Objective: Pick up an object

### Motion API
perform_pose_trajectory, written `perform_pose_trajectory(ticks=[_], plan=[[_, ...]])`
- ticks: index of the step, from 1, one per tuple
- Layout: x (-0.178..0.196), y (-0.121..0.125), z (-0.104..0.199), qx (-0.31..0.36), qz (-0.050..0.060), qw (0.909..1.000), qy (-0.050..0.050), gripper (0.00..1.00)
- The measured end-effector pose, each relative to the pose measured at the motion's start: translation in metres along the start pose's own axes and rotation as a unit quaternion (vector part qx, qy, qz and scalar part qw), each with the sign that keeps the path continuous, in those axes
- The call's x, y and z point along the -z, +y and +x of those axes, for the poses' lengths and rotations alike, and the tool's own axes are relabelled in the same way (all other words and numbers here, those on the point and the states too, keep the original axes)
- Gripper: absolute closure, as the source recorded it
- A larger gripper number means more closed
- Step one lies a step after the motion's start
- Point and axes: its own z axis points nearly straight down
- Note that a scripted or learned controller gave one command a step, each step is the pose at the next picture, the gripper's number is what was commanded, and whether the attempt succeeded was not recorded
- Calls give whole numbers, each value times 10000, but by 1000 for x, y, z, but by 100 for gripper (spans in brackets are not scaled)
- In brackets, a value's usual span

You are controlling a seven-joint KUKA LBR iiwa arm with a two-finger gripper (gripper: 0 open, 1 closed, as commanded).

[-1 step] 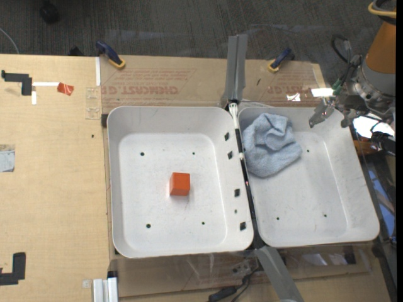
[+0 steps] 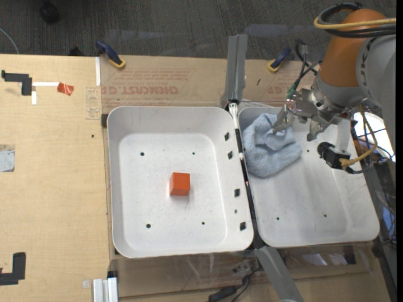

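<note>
Dark carpet (image 2: 157, 8) runs across the twelve o'clock edge of the scene, with a cable loop at about eleven o'clock and another at one o'clock. Below it lies a brown cardboard sheet (image 2: 160, 80) printed with mirrored lettering that appears to read "CHEMCAST GP", held by two blue-and-yellow clamps, one (image 2: 109, 53) at eleven o'clock and one (image 2: 279, 58) at one o'clock. A light wooden bench panel (image 2: 50, 187) fills the nine o'clock side; on it sit a small red tag (image 2: 65, 89) on a white strip, black brackets and a grey patch at the far left edge.

Two shallow white bins sit side by side. An orange-red block (image 2: 180, 184) rests alone near the middle of the left bin (image 2: 126, 231), well apart from its walls. In the right bin (image 2: 315, 225), a crumpled pale blue cloth (image 2: 269, 148) lies in the eleven o'clock corner, touching the divider between the bins.

From three o'clock the grey arm with its orange band (image 2: 345, 49) reaches in, trailed by yellow and black cables. Its gripper (image 2: 296, 123) hangs over the twelve o'clock end of the right bin, with the jaws spread fairly wide. One finger (image 2: 279, 122) meets the upper right edge of the cloth; the other (image 2: 313, 129) stands over bare bin floor. Nothing visibly sits between them. A grey metal post (image 2: 236, 68) rises behind the divider.
</note>
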Motion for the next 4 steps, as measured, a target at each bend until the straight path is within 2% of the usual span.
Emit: perform_pose_trajectory(ticks=[1,2,3,4], plan=[[8,17,65,-128,-7,9999,-4,0],[-79,-4,-21,-348,1,9994,-7,0],[10,17,73,300,-26,9995,2,0],[-1,-32,-11,488,-4,9988,-7,0]])
